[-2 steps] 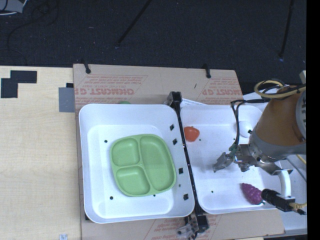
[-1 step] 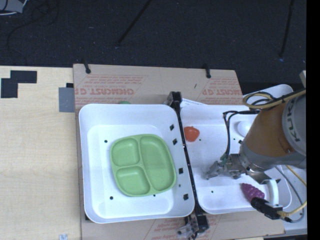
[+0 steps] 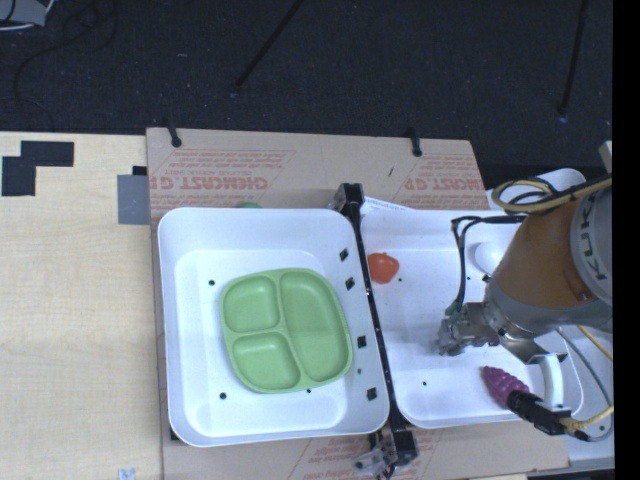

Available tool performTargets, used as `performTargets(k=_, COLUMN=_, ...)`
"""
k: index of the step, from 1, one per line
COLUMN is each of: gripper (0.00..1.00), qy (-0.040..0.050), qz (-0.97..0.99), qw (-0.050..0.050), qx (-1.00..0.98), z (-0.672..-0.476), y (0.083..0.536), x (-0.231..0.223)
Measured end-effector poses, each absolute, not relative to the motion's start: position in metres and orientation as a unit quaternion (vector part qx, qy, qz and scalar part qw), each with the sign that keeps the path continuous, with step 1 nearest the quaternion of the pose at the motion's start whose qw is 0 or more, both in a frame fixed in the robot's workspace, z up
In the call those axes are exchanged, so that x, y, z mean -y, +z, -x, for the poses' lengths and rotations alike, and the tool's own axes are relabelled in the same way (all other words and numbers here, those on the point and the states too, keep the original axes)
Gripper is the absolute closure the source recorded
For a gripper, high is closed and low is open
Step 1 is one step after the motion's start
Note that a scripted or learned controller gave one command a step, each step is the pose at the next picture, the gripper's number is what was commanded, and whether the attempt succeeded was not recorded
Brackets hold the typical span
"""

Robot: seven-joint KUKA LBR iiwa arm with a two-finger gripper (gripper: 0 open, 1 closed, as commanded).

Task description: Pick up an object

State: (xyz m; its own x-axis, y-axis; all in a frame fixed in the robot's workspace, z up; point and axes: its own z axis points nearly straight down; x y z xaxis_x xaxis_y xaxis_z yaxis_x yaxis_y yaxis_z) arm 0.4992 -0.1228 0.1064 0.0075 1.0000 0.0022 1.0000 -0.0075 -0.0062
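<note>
A small orange-red object [image 3: 382, 266] lies in the right bin [image 3: 420, 388] near its far left corner. A purple object [image 3: 503, 382] lies near that bin's front right. My gripper [image 3: 452, 338] hangs low over the middle of the right bin, between the two objects and touching neither. The arm's orange band and grey wrist hide much of the bin's right side.
The left bin [image 3: 190, 368] holds a green three-compartment plate [image 3: 285, 328]. A black divider clamp [image 3: 365, 318] runs between the bins. Cables and a white fitting [image 3: 553, 381] sit at the right bin's front right edge. Cardboard lies under both bins.
</note>
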Motion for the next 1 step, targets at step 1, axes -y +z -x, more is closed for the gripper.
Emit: performTargets(k=1, gripper=1.0, qy=-0.0008, qz=0.707, qw=0.0, qx=0.708, z=-0.4978, y=0.1622, x=0.1136)
